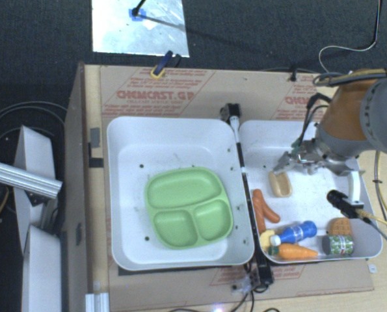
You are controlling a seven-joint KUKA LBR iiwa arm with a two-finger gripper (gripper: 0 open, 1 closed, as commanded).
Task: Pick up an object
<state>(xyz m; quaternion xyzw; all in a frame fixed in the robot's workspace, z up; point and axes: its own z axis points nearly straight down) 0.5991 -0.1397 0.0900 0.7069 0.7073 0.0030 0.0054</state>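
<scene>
the gripper (289, 162) hangs low over the far part of the right bin (369, 239). the view does not tell how wide it stands, and nothing can be seen in its hold. just below it in the picture, close by and perhaps touching, lies a tan bread-like piece (281, 185), the nearest thing to it. a little further down and to the left of the gripper, an orange-red sausage (266, 207) lies slantwise near the wall between the bins. further down again, along the bin's near edge, a blue bottle (298, 231) lies on its side with a carrot (297, 252) just below it and a yellow piece (266, 240) at their left end. down and to the right of the gripper, a brown round piece (339, 226) sits above a green can (340, 244). well off to the gripper's left, the left bin (125, 142) holds a green divided plate (188, 207).
</scene>
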